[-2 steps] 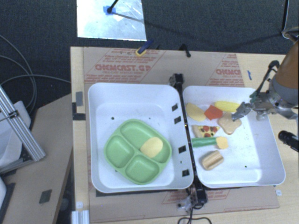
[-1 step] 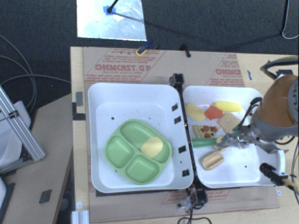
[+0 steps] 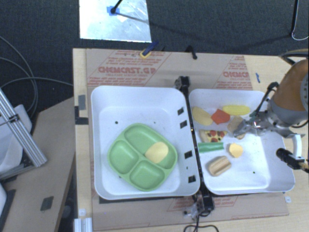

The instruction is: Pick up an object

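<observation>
Reaching into the right-hand bin (image 3: 277, 175), the pincer (image 3: 240, 128) hovers low over scattered toy food.
Its grip state cannot be told; a beige piece (image 3: 233, 125) lies just beneath, likely the target.

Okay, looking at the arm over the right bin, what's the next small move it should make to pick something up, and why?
Probably a short descent straight down. The gripper hangs in the right bin over a tan piece, with nothing visibly held. The yellow piece and red piece lie close, so sideways travel risks bumping them.
</observation>
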Controlling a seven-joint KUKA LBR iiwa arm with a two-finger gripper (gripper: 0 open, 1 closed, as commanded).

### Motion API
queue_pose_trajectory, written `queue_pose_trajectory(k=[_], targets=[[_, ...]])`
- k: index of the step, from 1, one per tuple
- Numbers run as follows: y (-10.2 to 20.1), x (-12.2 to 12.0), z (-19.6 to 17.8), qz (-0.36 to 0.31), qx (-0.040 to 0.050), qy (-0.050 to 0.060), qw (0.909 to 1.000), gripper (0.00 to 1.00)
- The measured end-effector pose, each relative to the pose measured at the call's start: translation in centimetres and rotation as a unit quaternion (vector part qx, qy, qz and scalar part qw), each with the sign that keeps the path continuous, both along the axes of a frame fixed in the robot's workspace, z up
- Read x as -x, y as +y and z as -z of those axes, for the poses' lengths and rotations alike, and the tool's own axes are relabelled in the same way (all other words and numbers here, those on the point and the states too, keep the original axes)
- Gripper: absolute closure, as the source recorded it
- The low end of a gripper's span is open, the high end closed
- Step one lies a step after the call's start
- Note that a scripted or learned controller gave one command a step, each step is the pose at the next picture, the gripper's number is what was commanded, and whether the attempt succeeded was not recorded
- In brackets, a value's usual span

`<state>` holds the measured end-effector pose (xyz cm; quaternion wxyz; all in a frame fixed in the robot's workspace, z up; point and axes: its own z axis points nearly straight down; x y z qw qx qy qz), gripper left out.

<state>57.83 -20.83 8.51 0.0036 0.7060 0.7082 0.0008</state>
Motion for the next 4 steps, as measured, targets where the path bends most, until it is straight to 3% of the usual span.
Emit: queue_pose_trajectory(k=[1,2,3,4], targets=[[3.9,5.0,0.1,0.001,-0.0033,0.005,1.0,0.0],[3.3,1.5,0.0,-0.001,-0.0013,0.001,1.0,0.0],[5.8,9.5,0.2,0.002,-0.0034,0.006,1.0,0.0],[11.6,9.1,0.1,-0.002,-0.0021,0.002,1.0,0.0]])
